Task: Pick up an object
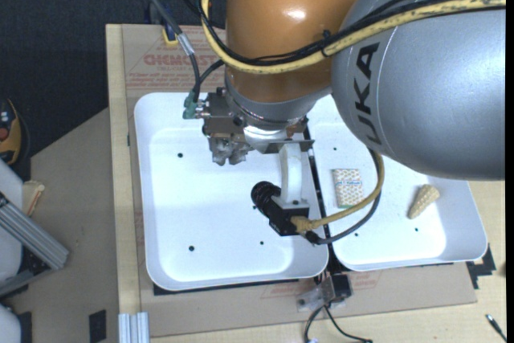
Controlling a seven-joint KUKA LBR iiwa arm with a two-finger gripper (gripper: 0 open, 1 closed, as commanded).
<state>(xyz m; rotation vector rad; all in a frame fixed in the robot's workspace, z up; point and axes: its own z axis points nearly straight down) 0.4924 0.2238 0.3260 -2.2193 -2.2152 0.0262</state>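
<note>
The tan wedge (422, 201) at right lies upright, long axis slightly tilted; a checkered packet (348, 185) beside it. The arm's bulk hides the gripper (227, 150).

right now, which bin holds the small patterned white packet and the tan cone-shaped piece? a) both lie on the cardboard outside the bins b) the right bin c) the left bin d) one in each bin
b: the small patterned white packet and the tan cone-shaped piece both lie in the right-hand shallow white bin, right of the divide between the bins.
</note>
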